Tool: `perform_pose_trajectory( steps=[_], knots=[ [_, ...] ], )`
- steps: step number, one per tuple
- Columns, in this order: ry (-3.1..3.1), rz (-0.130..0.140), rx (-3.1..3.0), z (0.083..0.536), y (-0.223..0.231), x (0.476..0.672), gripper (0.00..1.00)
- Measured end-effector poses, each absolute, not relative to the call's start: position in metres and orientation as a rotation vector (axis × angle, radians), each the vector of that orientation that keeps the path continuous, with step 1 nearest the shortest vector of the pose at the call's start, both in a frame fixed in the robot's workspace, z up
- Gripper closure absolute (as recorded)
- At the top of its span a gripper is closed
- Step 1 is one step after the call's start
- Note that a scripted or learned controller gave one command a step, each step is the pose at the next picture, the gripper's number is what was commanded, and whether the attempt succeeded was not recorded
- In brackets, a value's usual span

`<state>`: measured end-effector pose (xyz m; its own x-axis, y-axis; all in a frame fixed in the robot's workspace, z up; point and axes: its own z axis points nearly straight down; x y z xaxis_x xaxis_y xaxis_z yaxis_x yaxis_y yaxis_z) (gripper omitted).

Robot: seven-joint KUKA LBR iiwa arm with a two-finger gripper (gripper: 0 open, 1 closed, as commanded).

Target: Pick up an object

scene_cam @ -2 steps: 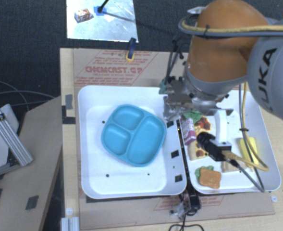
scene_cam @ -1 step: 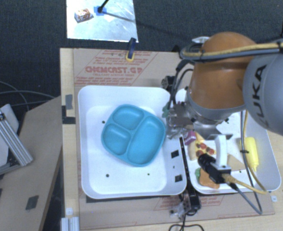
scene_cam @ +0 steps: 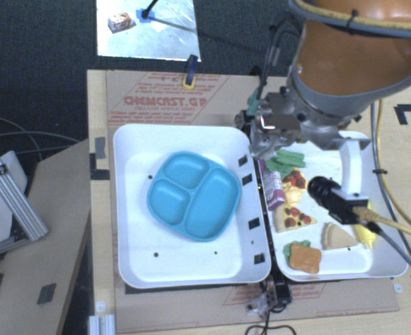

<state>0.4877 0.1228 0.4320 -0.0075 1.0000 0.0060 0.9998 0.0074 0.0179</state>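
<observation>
Blue is the one colour in the left bin (scene_cam: 132, 257): a divided plate (scene_cam: 193, 204) lies flat near its middle, alone. In the camera view the right bin (scene_cam: 386, 264) carries the clutter. A green toy (scene_cam: 289, 161) sits near the far wall, and a purple tube (scene_cam: 273, 189) lies along the divider. A red piece (scene_cam: 297, 181) is just beside the tube, with a pizza slice (scene_cam: 294, 219) nearer the camera. Along the near wall are an orange-and-green snack (scene_cam: 304, 257), a tan wedge (scene_cam: 339, 237) and a yellow piece (scene_cam: 365, 236). Both bins rest on a cardboard sheet (scene_cam: 163, 96) covering the desk.

The pincer (scene_cam: 264, 145) hangs low over the far left corner of the right bin, close to the divider. The green toy and the top of the purple tube are just beside it. I cannot tell whether it is released or clenched, and nothing can be seen gripped in it. No object looks lifted yet, and the tube and green toy seem the likeliest targets.

The risks come from crowding. The tube touches or nearly touches its neighbours, so a descent could trap two items or push one aside. The divider wall is close enough that a slightly off approach could strike it. The tube is round and may roll out of a closing grip. The wrist also hides the corner, so a miss there would be hard to spot.
</observation>
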Motion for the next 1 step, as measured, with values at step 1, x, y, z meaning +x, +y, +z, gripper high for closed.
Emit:
perform_pose_trajectory(
  steps=[1],
  knots=[
    [2.223, -0.001, 2.221, 0.3892, 0.1279, 0.5025, 1.0]
  ],
)
